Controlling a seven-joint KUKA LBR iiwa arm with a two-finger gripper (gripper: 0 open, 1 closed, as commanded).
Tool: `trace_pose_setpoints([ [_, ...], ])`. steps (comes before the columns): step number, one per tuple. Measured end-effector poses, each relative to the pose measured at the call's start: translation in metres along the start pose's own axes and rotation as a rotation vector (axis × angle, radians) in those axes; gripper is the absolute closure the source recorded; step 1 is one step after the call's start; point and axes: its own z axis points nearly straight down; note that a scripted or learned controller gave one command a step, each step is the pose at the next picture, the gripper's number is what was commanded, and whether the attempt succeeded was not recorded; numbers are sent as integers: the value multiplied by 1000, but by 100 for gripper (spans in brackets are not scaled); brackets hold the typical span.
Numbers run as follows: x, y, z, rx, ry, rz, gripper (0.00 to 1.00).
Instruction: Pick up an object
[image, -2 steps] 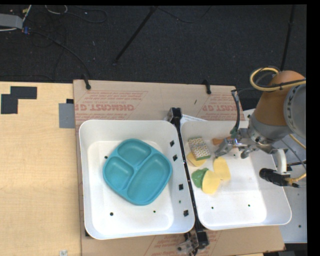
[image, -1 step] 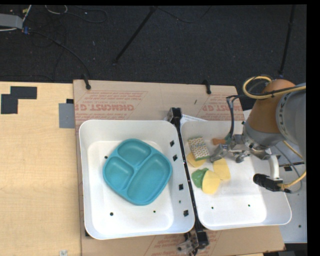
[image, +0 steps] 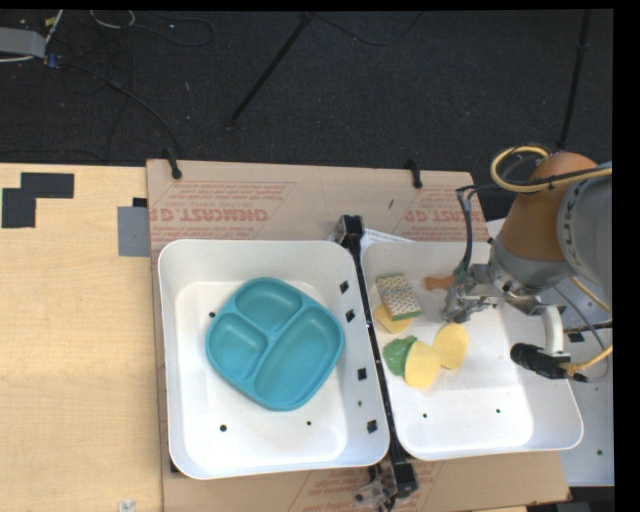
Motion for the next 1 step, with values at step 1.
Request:
trace_pose_setpoints([
  [1,5,2,-62,-6,-1,-4,100],
])
